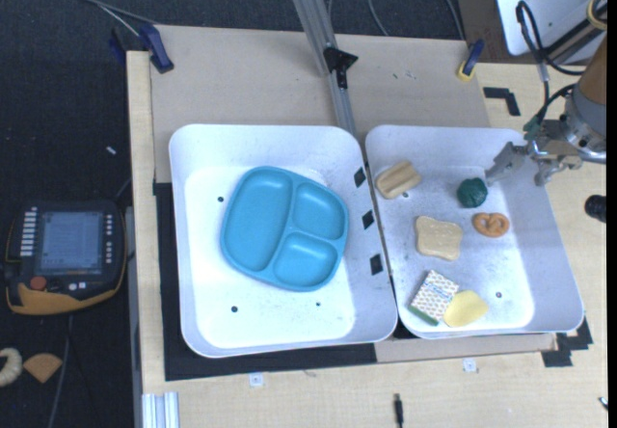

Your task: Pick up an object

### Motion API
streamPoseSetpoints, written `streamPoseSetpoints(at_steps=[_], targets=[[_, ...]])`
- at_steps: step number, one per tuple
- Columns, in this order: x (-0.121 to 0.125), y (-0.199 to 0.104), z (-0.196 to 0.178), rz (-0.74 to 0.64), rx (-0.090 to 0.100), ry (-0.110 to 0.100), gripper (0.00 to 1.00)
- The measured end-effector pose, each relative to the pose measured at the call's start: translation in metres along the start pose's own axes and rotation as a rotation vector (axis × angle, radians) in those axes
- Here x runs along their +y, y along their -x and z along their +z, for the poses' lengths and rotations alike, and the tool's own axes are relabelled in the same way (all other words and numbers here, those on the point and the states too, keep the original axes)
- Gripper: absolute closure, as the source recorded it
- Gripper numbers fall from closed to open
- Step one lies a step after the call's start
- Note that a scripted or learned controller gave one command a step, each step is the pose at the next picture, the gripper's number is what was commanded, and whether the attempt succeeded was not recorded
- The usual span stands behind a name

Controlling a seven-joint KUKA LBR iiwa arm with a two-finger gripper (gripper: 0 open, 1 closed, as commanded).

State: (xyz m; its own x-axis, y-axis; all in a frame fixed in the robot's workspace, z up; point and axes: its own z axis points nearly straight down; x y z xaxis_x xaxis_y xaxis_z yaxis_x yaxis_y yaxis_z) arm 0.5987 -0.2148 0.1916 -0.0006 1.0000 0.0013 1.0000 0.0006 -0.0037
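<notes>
From my station I read the tabletop left to right. The left shallow white bin holds one thing: a blue plastic tray with three compartments, lying flat and a little askew, with nothing in any compartment.

The right shallow white bin carries the candidates. Nearest the divider at the top lies a tan bread-roll-shaped toy. Below it sits a beige toast-slice-shaped piece; it looks like foam or soft plastic, light and a bit squashy, so I judge a pinch across its short width would hold. At the near edge a checkered green-and-white rectangular sponge-like block leans against a yellow lemon-shaped piece; the two touch, which I expect makes a clean grab awkward. Further right, a small dark green rounded object sits near an orange-brown pretzel-shaped toy, close but apart. The green one looks hard, smooth and light, so I judge it may roll or squirt out unless taken across its middle.

The two-finger gripper hangs over the bin's upper right, just beside the green object. Its fingers are spread wide and have hold of nothing.
</notes>
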Motion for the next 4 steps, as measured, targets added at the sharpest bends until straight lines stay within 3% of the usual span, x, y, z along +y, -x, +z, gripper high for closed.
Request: streamPoseSetpoints(at_steps=[1, 2, 4], targets=[[-0.003, -0.001, 0.062, 0.000, 0.000, 0.000, 0.00], [-0.002, -0.001, 0.048, -0.001, -0.001, 0.006, 1.00], [0.002, -0.001, -0.049, -0.001, -0.004, 0.010, 1.00]])
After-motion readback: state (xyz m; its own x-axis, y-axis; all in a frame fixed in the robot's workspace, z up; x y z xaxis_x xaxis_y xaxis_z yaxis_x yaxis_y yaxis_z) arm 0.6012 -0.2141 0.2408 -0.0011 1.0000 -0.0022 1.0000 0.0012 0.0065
